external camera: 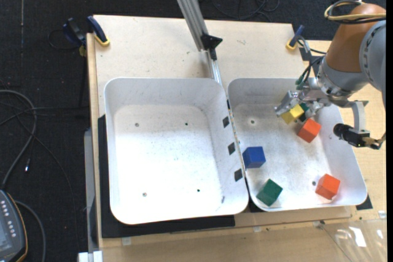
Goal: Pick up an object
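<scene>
Clearly, a yellow block is seen in the upper part of the right bin, right of the frame's centre, caught between the silver fingers of the gripper, which are closed narrowly on it. The block is tilted, and whether it is lifted off the bin floor cannot be told. Just below and to the right of it, nearly touching, an orange block is found. A second orange block is placed near the bin's lower right corner, well apart from the first. A blue block is set by the bin's left wall, and a green block lies below it, near the lower rim. Five blocks are counted in all: one yellow, two orange, one blue, one green. The grey arm with its orange band is seen reaching in from the upper right of the frame. The left bin is placed alongside, its rim touching the right bin's. A slanted metal rail is seen at the upper middle, above the two bins.
</scene>
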Controlling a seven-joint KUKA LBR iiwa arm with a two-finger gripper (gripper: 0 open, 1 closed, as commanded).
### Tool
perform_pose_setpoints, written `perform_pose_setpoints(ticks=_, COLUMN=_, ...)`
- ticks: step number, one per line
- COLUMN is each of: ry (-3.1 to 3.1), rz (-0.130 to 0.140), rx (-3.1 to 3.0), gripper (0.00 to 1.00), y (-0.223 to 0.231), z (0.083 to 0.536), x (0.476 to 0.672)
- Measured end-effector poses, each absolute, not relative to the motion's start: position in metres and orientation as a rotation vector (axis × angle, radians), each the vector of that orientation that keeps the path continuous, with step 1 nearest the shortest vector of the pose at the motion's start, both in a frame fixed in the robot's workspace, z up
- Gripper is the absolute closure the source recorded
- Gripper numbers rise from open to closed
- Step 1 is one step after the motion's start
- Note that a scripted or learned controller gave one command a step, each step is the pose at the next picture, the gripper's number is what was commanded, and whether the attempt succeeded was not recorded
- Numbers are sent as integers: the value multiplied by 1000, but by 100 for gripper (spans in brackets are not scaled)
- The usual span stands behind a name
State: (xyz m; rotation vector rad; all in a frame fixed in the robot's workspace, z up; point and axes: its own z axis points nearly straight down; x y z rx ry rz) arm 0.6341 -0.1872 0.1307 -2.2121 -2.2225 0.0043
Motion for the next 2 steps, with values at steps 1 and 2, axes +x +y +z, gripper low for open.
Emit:
perform_pose_setpoints(ticks=1, ry=-2233, rz=-4, rx=-2215, gripper=0, y=-121, z=95, x=667)
perform_pose_setpoints(ticks=2, ry=-2231, rz=-9, rx=-2216, gripper=0, y=-66, z=201, x=615)
